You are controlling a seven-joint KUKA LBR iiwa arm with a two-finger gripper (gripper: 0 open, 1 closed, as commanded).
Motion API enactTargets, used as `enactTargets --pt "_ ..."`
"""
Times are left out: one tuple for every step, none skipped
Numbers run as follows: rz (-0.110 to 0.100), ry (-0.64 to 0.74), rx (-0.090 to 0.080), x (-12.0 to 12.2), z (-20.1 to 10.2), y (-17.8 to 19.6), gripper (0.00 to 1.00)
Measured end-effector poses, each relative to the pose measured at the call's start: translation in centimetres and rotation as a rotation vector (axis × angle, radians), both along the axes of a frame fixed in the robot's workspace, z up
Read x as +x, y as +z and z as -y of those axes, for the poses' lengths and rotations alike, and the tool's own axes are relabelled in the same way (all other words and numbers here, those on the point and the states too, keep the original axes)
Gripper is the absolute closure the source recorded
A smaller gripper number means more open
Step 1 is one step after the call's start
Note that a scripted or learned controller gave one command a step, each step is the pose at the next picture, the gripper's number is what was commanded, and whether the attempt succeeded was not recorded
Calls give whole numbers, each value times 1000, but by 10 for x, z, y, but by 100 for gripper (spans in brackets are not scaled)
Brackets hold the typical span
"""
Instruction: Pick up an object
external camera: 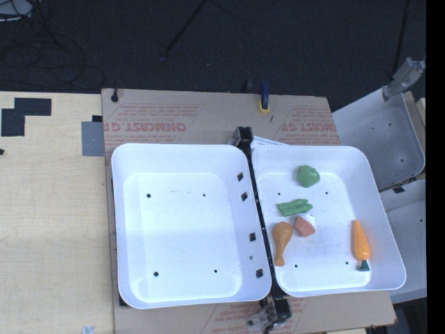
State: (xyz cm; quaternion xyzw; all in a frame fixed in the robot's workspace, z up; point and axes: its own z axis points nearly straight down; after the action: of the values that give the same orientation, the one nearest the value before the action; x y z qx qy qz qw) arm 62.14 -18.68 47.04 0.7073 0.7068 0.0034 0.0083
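Note:
The right bin (379, 193) holds several toy foods. A round green piece (307, 176) lies toward its back. A flat green pod (293, 207) sits in the middle. Just below it rests a small pink and white piece (304, 225). A tan drumstick (281, 240) lies at the bin's left side, near the divider. An orange carrot (360, 242) with a green tip lies along the right wall.
The left bin (125, 207) stands beside the right one on a cardboard sheet (174, 120). Black clips (243, 136) join the bins at the middle. A grey metal plate (379, 127) sits at the right. A blue and yellow clamp (264, 97) holds the cardboard's far edge.

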Motion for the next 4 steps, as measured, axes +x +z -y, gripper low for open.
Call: enactTargets --pt "-20 6 6 1 -3 -1 100" --pt "-14 4 8 -68 -50 38 100" --pt "-21 3 8 -103 -62 27 100" --pt "-19 3 8 -147 -86 27 100"
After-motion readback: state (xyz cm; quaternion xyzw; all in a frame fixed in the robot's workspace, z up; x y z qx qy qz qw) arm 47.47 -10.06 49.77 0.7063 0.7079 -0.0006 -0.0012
